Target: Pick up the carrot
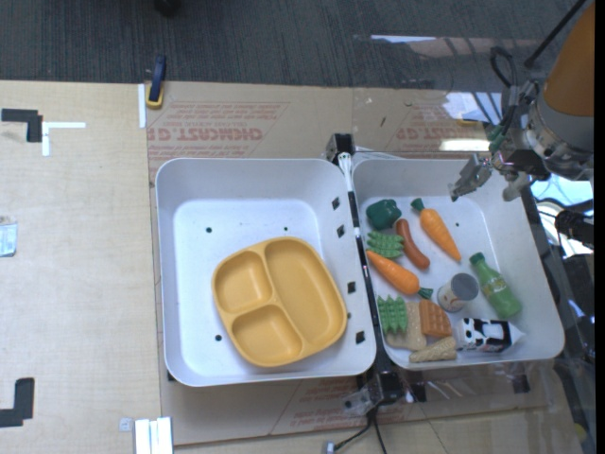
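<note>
The claw point(484, 180) is seen poised above the far right corner of the right bin point(535, 253), with nothing held between its fingers; whether they are spread or closed cannot be told. Two carrots are found in that bin: one carrot point(440, 234) is laid just below and left of the claw, beside a red sausage point(412, 243), and a second carrot point(393, 271) is placed lower, near the bin's left wall. A green pepper point(382, 214), a green bottle point(495, 287), a small can point(458, 293) and a black-and-white toy cow point(486, 335) are also kept there. A yellow divided plate point(277, 300) is set in the left bin point(189, 244) on the tabletop point(76, 301).
</note>
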Robot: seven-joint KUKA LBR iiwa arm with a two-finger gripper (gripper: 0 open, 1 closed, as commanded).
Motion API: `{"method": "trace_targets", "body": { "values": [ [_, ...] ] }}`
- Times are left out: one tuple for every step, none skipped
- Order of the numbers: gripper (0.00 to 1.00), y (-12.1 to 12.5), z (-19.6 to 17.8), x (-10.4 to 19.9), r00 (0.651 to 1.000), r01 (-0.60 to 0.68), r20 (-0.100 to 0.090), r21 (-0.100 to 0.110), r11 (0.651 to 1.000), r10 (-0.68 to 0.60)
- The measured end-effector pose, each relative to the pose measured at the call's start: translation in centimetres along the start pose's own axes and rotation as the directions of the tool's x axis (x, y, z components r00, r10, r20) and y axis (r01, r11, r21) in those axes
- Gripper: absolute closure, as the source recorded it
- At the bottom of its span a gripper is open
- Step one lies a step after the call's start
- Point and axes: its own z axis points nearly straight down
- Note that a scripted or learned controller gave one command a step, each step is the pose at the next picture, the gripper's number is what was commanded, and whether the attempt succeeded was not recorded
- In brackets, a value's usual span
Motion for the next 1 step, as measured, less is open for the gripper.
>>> {"method": "trace_targets", "body": {
  "values": [
    [0.0, 0.16, 15.31, -2.51, 0.999, -0.047, -0.001, 0.001, 0.999, 0.047]
  ]
}}
